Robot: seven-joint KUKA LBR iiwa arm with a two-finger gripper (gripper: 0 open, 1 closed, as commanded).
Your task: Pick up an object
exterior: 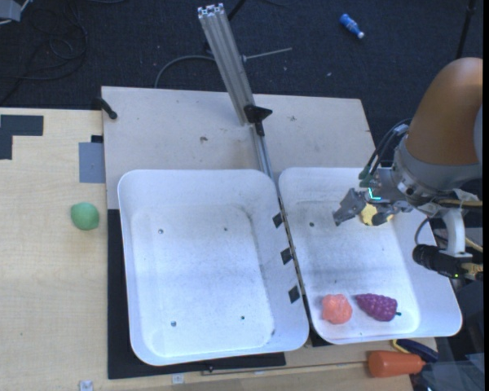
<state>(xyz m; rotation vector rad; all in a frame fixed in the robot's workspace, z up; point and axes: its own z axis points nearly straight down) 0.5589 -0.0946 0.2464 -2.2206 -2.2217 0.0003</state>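
Observation:
My gripper (363,210) hangs over the upper part of the right bin (314,187), reaching in from the right. A small yellow object (380,216) sits right against the gripper's tip; whether it is gripped or merely behind the tip is unclear. At the front of that bin lie an orange-pink fruit (337,309) and a purple bunch of grapes (377,305), side by side and well below the gripper.
The left bin (134,187) stands beside the right one, with a row of black clips (287,255) between them. A green ball (85,216) rests on the wooden bench at far left. An orange carrot-like object (394,363) lies outside the right bin's front edge. A metal rail (232,63) slants behind the bins.

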